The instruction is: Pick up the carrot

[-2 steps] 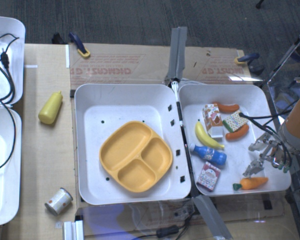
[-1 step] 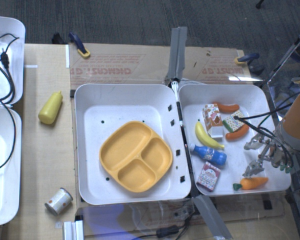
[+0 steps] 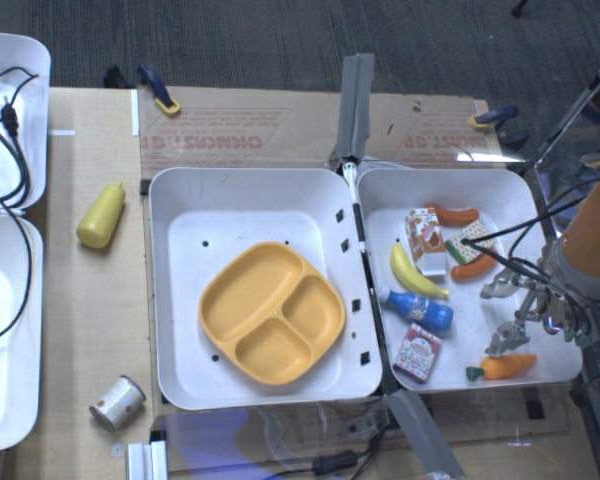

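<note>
My claw hangs with its fingers spread, holding nothing. The carrot lies just below my fingertips, at the right bin's near edge.

Dark grey carpet floor, cardboard-topped bench, even overhead light

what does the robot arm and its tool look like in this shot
The arm comes in at the right edge with an orange band showing on its wrist. Below it sits the tool, built from bare grey metal with thin, angular, linkage-like fingers. Black cables run from the arm across the right bin. No lettering or markings are readable on it.
</note>
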Available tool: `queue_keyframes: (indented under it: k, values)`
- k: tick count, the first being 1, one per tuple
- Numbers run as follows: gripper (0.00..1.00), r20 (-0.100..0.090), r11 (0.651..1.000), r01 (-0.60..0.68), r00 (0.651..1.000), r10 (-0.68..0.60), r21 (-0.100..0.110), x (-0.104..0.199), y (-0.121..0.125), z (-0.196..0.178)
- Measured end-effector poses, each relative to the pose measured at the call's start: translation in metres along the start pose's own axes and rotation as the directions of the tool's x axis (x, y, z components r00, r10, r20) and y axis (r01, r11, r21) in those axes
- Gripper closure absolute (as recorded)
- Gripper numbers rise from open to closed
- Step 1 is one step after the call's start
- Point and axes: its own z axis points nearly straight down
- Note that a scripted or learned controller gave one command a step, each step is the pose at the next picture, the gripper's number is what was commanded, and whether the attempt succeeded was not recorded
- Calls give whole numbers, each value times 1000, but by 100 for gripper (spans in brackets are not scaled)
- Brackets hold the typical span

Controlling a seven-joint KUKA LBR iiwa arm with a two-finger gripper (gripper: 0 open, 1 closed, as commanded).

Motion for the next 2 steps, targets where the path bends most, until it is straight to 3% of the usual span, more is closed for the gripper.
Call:
queue_keyframes:
  k: [1, 2]
  values:
    - [0, 7, 990, 138, 990, -138, 4, 1, 8, -1]
    - [0, 8, 962, 272, 962, -272, -2, -3, -3, -2]
